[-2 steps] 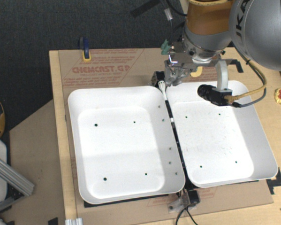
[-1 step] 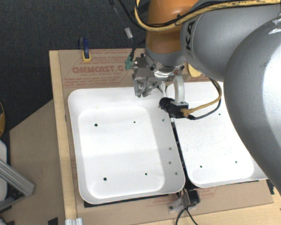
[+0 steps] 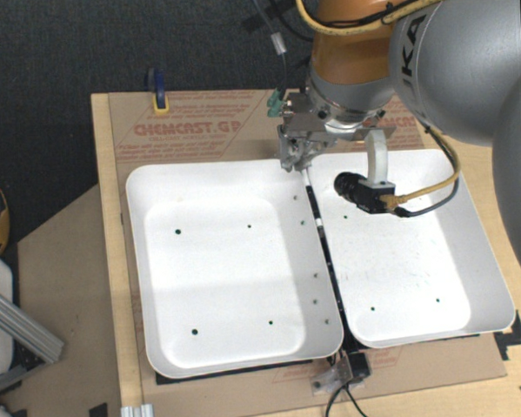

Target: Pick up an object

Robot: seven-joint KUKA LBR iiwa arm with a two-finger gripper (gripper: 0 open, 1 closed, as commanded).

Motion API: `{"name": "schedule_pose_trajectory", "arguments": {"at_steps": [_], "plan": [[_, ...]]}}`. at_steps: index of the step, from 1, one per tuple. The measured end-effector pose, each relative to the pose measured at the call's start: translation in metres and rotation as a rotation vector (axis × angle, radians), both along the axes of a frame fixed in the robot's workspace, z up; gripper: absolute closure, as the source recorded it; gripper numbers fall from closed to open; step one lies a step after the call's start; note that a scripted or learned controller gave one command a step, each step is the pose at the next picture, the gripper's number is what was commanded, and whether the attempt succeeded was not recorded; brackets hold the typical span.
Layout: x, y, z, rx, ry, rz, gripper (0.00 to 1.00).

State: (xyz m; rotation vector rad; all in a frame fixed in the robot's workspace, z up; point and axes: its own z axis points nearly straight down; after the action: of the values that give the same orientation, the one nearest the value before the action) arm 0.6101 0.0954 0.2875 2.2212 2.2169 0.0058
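The claw [image 3: 297, 153] hangs over the far rim between the left bin [image 3: 150, 253] and the right bin [image 3: 473, 271]; whether it grips anything cannot be told. No loose object is discernible in either bin. A descent here risks striking the rims and closing on nothing.

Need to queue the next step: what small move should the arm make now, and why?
Probably lift the gripper and draw it back right. It hangs over the seam between the left bin and right bin at their far rims, and the arm hides the right bin's far corner, where something to pick may lie.
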Motion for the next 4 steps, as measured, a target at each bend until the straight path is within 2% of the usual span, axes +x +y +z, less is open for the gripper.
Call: {"name": "schedule_pose_trajectory", "arguments": {"at_steps": [1, 2, 3, 4], "plan": [[-0.01, 0.003, 0.031, 0.0, -0.001, 0.003, 1.0], [-0.002, -0.065, 0.072, -0.003, -0.003, -0.005, 1.0], [0.0, 0.028, -0.03, 0.002, 0.016, 0.01, 1.0], [-0.012, -0.033, 0.044, -0.002, -0.003, -0.004, 1.0]]}}
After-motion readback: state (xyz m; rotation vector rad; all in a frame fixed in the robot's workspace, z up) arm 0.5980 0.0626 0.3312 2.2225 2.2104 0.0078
